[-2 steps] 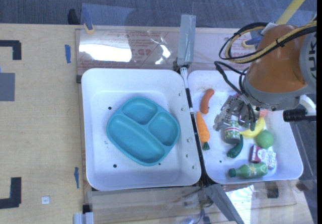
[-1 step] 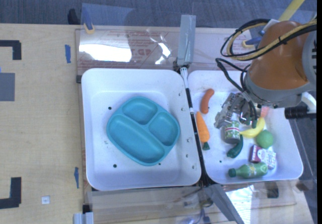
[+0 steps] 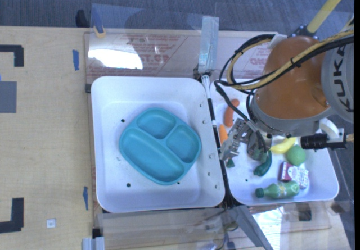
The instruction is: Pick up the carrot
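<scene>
The carrot [image 3: 228, 115] is a small orange piece lying in the right bin [image 3: 323, 190], close to its left wall, with another orange bit [image 3: 223, 133] just below it. Black cables cross over it. My gripper [image 3: 233, 143] hangs low over the bin's left side, just below and to the right of the carrot. I see nothing held in it. The arm's orange band and grey wrist [image 3: 289, 89] cover the upper part of the bin.
In the left bin [image 3: 107, 187] lies a teal divided plate [image 3: 160, 145]. Right of the gripper are a yellow banana [image 3: 283, 145], a green round fruit [image 3: 296, 155], a dark green vegetable [image 3: 263, 166], a purple packet [image 3: 293, 174] and a green bottle [image 3: 277, 190].
</scene>
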`<state>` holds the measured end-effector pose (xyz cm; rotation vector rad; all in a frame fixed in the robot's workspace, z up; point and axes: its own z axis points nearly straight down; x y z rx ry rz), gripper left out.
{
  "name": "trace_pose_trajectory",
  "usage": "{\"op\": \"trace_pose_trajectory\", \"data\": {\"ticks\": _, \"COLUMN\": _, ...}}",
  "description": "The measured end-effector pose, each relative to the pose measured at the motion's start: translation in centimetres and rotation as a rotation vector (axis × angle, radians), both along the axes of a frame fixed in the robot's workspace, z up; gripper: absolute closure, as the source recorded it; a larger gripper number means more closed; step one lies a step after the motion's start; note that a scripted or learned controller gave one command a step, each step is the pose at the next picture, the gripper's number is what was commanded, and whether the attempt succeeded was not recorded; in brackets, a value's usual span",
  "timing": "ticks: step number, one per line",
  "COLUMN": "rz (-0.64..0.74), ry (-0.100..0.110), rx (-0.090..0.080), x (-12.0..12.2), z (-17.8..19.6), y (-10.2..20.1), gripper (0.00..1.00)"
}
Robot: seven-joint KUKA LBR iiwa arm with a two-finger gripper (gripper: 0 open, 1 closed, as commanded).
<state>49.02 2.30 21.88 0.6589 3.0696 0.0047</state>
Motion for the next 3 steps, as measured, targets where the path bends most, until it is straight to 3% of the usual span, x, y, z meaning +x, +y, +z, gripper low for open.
{"op": "trace_pose_trajectory", "data": {"ticks": 1, "rz": -0.156, "ry": -0.003, "rx": -0.003, "x": 3.8, "z": 0.8, "y": -5.5, "gripper": 1.00}}
{"op": "trace_pose_trajectory", "data": {"ticks": 2, "rz": -0.195, "ry": 0.004, "rx": -0.001, "x": -1.1, "z": -1.2, "y": 0.8, "gripper": 1.00}}
{"op": "trace_pose_trajectory", "data": {"ticks": 3, "rz": -0.571, "ry": -0.002, "rx": -0.001, "x": -1.0, "z": 1.1, "y": -1.9, "gripper": 1.00}}
